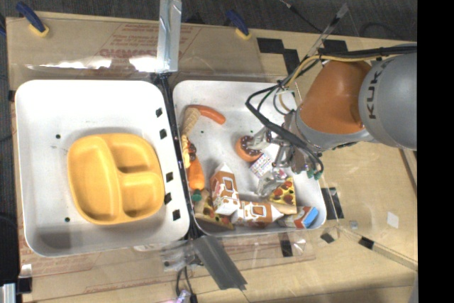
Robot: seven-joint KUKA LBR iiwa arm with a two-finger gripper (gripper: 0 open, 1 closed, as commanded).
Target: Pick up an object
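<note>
One arm, mine, reaching from the right | gripper (275, 165) low in the right bin (234, 92), finger state: cannot tell | nearest thing: pizza slice toy (285, 192) just below it, long axis slanting left-right | doughnut (247, 147) just left

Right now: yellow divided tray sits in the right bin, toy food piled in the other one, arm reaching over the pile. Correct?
Not quite. The camera view shows the yellow divided tray in the left bin, not the right. The toy food is piled in the right bin, and the arm does reach over that pile.
</note>
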